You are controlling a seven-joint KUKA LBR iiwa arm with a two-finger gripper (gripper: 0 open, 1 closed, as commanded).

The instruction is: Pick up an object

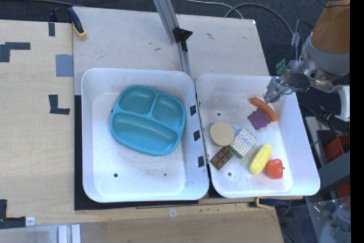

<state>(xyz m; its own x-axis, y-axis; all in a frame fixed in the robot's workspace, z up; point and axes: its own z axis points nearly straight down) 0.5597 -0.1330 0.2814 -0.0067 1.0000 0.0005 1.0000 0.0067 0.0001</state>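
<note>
Your pincer [273, 94] hangs just above the orange sausage [264, 108] in the right bin [296, 122], presumably lining up a grasp; whether it's apart, you cannot tell.

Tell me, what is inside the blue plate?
The blue plate in the left bin shows three bare blue sections, no food. The bin floor beneath it is covered.

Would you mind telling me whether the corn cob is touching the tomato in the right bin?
Touching. The camera view shows the corn cob lying against the tomato near the right bin's front corner, with no white floor between them.
</note>
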